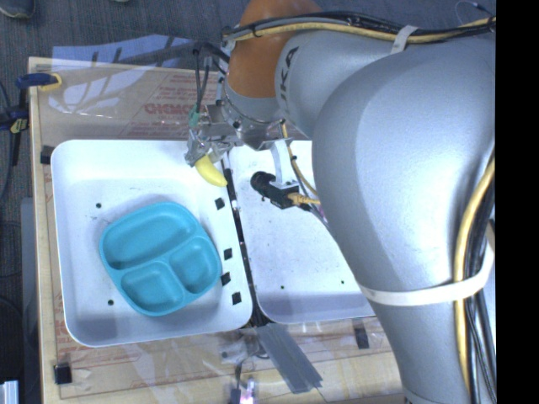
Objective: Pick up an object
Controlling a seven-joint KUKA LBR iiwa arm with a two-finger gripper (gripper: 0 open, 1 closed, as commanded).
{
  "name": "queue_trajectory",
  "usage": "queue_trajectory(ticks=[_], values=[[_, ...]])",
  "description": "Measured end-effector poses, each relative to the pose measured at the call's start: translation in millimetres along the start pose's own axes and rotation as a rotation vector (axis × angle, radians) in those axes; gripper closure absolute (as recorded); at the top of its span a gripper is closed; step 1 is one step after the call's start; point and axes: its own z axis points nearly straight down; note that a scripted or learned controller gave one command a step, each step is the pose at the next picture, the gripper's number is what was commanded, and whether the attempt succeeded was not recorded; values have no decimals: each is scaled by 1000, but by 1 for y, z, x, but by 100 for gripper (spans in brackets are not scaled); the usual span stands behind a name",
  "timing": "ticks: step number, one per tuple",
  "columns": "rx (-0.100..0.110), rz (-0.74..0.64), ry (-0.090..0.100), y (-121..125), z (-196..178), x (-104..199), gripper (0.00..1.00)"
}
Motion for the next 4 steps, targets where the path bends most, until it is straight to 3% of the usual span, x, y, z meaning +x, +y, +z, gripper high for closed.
queue_trajectory(ticks=[1,2,3,4], values=[[-4,-213,-1,-14,-1,-116,100],[-3,68,-1,-32,-43,-142,100],[-2,67,-1,-32,-43,-142,0],[-1,164,1,-51,100,-150,0]])
